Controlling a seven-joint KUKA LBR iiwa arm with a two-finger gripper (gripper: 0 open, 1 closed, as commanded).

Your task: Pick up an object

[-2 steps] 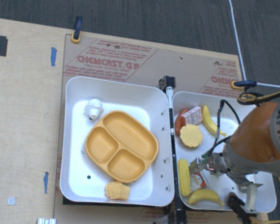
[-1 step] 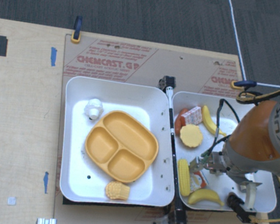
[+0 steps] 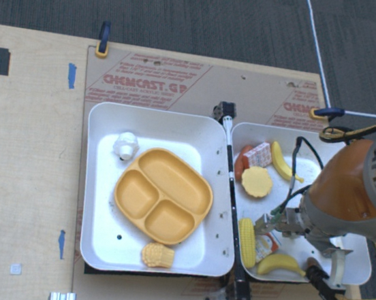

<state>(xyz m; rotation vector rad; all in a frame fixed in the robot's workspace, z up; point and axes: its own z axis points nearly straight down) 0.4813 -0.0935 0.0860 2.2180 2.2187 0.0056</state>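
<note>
Gripper point(image 3: 269, 223) sits low in the right bin point(image 3: 363, 270), corn cob point(image 3: 247, 242) just beside and below it; can't tell if it's clamped. You want to centre over the cob before closing.

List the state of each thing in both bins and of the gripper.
Divided plate: upright, compartments bare, left bin.
White ball: beside plate.
Yellow toy: below plate.
Corn: lying flat, right bin.
Bananas: lying loose.
Round yellow piece: flat.
Gripper: low over corn.
</note>
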